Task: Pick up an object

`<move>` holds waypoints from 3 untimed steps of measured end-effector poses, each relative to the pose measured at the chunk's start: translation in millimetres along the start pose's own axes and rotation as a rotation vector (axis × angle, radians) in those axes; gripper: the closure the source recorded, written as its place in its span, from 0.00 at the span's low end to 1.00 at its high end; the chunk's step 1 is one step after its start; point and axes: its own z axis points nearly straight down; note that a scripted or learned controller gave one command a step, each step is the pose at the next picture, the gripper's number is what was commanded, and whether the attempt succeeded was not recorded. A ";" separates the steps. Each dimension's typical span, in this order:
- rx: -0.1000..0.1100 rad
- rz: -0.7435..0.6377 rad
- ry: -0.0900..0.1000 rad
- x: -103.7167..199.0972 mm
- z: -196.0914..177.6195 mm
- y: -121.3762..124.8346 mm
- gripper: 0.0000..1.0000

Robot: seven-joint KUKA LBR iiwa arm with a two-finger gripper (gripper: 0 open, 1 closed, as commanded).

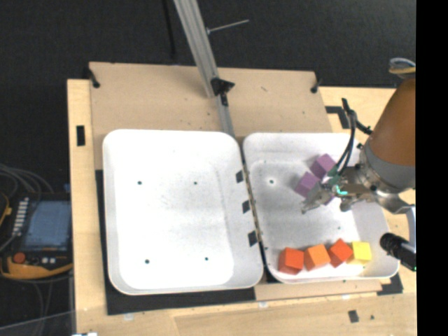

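Purple blocks, two of them, lay in the right bin [280,145] in the camera view: one purple block [324,165] toward the far side and a second purple block [307,183] just beside it, nearer the bin's middle. The gripper [323,196] hung low over the bin floor at the end of the grey arm [392,152], which reached in from the right. Its tip sat just beside the nearer purple block, on that block's near-right side, so the block lay up and to the left of it. Whether the two touched could not be judged, and the blur at the tip hid whether the gripper was released or clenched; nothing could be seen held in it.

Along the near wall of the same bin stood a row of four blocks, well apart from the gripper: a red block [291,260], an orange block [317,256], another red block [340,251] and a yellow block [362,250]. The purple pair was the closer target by far.

The left bin [175,208] sat beside the right one on a pale wooden worktop [266,82]. A metal pole [199,37] slanted up from the worktop's far edge, and a small screen device [45,226] with cables lay on the dark floor at the left.
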 end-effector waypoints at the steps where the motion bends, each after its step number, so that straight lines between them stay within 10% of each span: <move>1: 0.006 -0.001 0.001 -0.2 55.9 8.6 0.00; 3: 0.008 -0.001 0.001 -11.6 164.7 3.2 0.00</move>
